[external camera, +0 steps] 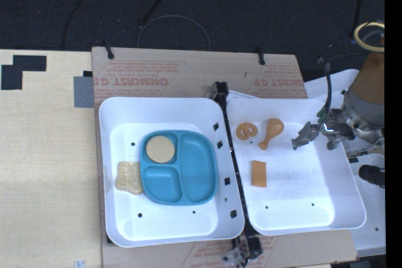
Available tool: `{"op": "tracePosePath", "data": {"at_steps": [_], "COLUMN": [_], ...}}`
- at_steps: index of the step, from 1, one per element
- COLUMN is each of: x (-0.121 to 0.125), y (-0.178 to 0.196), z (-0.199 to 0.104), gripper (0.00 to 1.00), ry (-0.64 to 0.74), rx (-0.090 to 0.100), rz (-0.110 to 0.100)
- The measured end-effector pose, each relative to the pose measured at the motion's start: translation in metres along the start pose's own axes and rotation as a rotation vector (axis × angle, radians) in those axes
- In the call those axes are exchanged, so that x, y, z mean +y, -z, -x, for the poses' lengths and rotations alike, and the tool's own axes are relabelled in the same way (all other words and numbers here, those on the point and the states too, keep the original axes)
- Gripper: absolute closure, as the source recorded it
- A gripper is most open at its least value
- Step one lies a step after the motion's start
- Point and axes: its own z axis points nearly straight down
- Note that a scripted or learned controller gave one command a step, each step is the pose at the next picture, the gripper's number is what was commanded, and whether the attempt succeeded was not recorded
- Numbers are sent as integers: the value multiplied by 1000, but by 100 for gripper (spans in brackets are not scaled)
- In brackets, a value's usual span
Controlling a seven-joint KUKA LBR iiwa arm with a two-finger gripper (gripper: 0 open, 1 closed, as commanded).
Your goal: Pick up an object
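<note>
- Camera view, left bin (119, 116): a blue divided plate (188, 166) sits in it, with a round tan cracker or cookie (159, 149) resting in the plate's far-left compartment.
- Just left of the plate, touching its edge, a pale slice of toast-like toy bread (129, 177) lies on the bin floor.
- Right bin (314, 210): a small pretzel (246, 130) lies at the far-left part, with a tan drumstick (271, 132) just to its right, tilted, its thin end pointing near and left.
- An orange rectangular block (259, 173) lies nearer the camera, apart from both.
- The gripper (306, 135) hangs over the right part of the right bin, right of the drumstick and not touching it; nothing is seen between its fingers, and whether they stand wide or narrow cannot be told from this angle.
- The drumstick appears to be the closest candidate for picking; the pretzel and block are further left.
- Risk, as a judgement: the drumstick's rounded, tapered body could roll or squirt out of a two-finger pinch if the closing line crosses it off-centre.
- A descent too near the pretzel could catch both items, or push one against the bin wall.
- The flat block offers little height to grip, so fingers may scrape the floor and slide it away.
</note>
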Motion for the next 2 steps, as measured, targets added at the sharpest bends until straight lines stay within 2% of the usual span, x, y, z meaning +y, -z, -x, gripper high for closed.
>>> {"op": "tracePosePath", "data": {"at_steps": [2], "x": [-2], "y": [-121], "z": [14], "gripper": [0], "ry": [-1], "rx": [1], "rz": [-3]}}
